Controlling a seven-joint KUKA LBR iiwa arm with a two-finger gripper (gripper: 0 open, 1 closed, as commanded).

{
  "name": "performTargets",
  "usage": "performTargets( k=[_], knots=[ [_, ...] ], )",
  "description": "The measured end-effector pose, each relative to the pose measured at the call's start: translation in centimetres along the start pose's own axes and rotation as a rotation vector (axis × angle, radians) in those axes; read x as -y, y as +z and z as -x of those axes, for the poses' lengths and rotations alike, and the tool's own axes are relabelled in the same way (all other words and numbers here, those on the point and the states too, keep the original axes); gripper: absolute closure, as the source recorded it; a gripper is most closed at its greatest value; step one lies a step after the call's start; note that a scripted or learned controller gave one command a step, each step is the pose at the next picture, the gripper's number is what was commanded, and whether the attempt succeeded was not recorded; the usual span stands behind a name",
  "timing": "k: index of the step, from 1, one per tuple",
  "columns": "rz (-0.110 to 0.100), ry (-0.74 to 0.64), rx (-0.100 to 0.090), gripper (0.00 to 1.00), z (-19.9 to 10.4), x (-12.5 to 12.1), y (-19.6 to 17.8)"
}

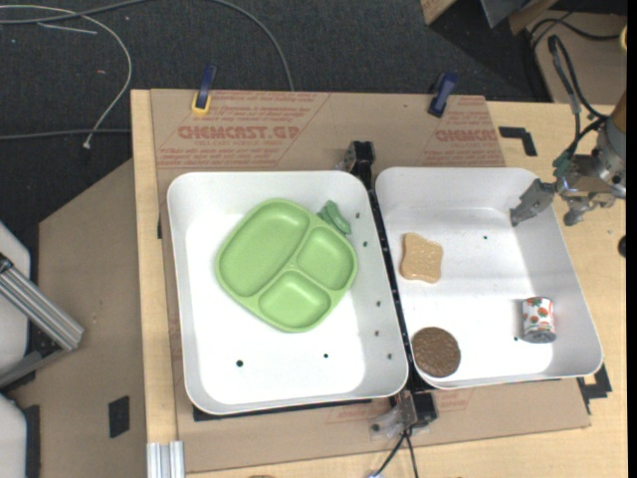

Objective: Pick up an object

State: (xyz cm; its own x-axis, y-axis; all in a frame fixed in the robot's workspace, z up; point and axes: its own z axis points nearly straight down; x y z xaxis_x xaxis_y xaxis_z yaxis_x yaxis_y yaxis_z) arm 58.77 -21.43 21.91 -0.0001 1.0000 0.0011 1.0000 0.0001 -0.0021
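Bins sit side by side on the table (100, 267), and we see the left bin (199, 366) holding a green divided plate (287, 264) tilted toward its upper middle, with a small green piece (335, 217) touching the plate's upper right edge; broad bare floor lies along this bin's lower and left rims. In the right bin (478, 197), a piece of toast (421, 258) lies near the left wall, a brown round disc (436, 352) sits close to the lower left corner, and a small can (537, 320) lies on its side near the right rim. We find the middle and upper floor of this bin open. Our tool (552, 203) hovers over the bin's upper right edge, its fingers (528, 205) spread apart and grasping nothing, well apart from all three objects.
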Motion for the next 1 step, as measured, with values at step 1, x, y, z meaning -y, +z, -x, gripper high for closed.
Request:
performTargets(
  k=[1],
  knots=[
    [0.002, 0.000, 0.000, 0.00, 0.00, -0.05, -0.07]
  ],
)
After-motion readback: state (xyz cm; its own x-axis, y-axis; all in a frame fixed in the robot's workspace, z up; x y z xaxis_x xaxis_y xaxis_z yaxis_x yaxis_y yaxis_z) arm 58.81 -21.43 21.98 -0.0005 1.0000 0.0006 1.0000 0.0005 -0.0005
